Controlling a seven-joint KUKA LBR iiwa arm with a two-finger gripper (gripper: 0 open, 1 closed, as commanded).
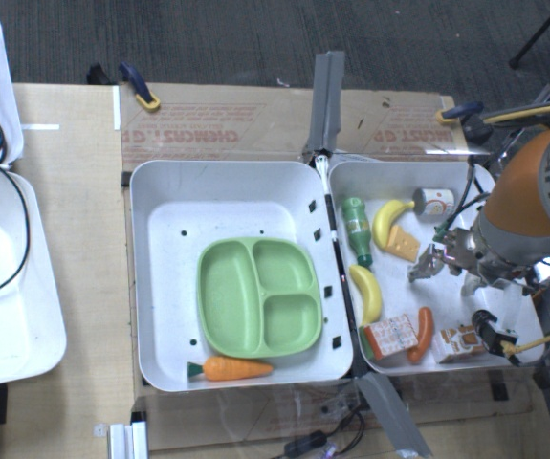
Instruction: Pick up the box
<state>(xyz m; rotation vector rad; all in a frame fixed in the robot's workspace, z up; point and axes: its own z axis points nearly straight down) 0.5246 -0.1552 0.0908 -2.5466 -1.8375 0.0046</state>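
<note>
A small red and white box (392, 336) lies near the front edge of the right bin (404, 168). A second small carton, brown and white (459, 343), lies to its right in the front right corner. My gripper (443, 263) hovers over the right half of this bin, above and behind both boxes and touching neither. The grey arm with its orange band (533, 191) reaches in from the right and hides part of the bin's right side.
The right bin also holds a green bottle (356, 228), two bananas (387, 220) (368, 292), a cheese wedge (404, 245), a small can (434, 202) and a red sausage (421, 336). In the left bin (160, 256) are a green divided plate (258, 297) and a carrot (231, 369).
</note>
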